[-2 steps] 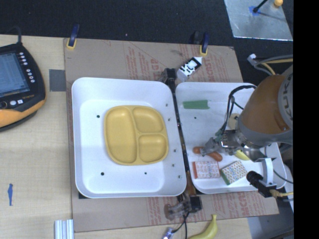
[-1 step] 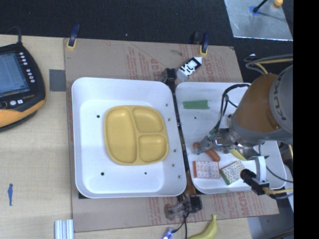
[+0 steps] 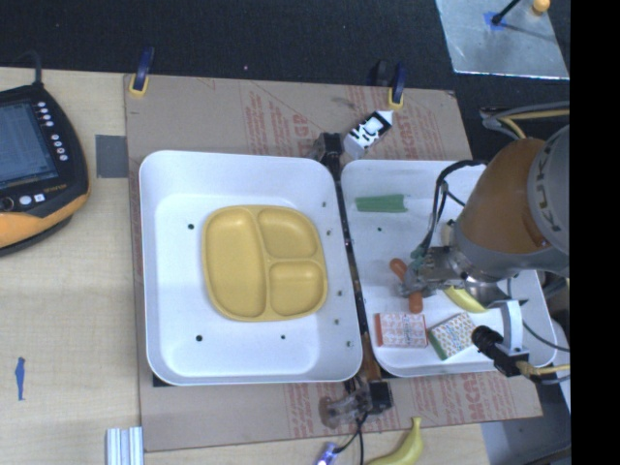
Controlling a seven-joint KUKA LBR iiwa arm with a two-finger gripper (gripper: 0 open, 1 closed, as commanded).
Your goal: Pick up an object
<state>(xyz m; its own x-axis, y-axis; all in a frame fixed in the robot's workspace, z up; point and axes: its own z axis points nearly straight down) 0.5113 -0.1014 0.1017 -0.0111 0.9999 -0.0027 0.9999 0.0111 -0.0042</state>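
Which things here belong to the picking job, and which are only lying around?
Belong to the job:
gripper
orange piece
green block
two patterned cards
yellow piece
right bin

Lying about:
yellow divided plate in left bin
handheld controller
banana below the bins
blue clamps

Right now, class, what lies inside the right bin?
Right bin: green block, orange piece, two patterned cards, yellow item. The arm covers the rest.
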